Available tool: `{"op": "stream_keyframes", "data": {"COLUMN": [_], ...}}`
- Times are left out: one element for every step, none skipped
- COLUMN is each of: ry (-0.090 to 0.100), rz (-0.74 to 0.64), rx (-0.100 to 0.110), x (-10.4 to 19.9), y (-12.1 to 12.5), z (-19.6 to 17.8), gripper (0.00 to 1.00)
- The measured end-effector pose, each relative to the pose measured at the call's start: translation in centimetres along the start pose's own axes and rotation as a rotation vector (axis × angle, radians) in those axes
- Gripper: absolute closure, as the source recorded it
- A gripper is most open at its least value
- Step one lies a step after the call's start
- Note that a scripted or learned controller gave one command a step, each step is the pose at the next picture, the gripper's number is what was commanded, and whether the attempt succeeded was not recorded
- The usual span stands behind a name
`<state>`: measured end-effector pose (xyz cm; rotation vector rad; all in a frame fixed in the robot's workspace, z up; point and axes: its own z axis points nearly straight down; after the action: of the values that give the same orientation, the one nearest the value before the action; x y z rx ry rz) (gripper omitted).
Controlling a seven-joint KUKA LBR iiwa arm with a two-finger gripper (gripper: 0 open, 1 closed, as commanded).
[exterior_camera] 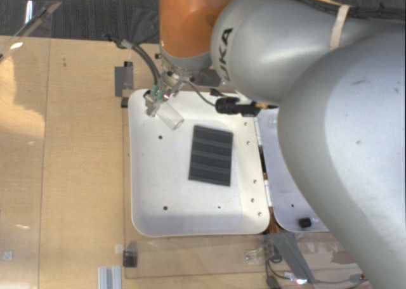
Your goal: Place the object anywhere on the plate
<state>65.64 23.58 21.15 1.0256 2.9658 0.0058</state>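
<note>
the arm [317, 91] fills the right side and upper centre of the frame, its grey links sweeping in from the right and bending toward the upper left corner of the left bin [152, 211]. the orange band [187, 12] sits at upper centre, just above the wrist, which points down and to the left. the tabletop [63, 154] of pale wood takes the left of the frame. the left bin lies at centre, the right bin [285, 211] is largely covered by the arm. a dark grey ribbed plate [211, 155] lies flat near the middle of the left bin, well clear of its walls. the gripper [157, 99] hangs over the bin's upper left corner; how far its jaws stand apart cannot be told. a small clear object [170, 116] lies tilted just below and right of the gripper, up and left of the plate, apart from it. whether the jaws touch it cannot be told.
</note>
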Motion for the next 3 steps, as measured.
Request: {"op": "stream_keyframes", "data": {"ry": [-0.003, -0.003, -0.004], "rz": [-0.19, -0.167, -0.325], "rx": [-0.004, -0.004, -0.005], "x": [-1.0, -0.4, -0.5], "y": [-0.4, 0.3, 0.4], "z": [-2.3, -2.2, -5.5], "gripper": [1.0, 1.0, 1.0]}}
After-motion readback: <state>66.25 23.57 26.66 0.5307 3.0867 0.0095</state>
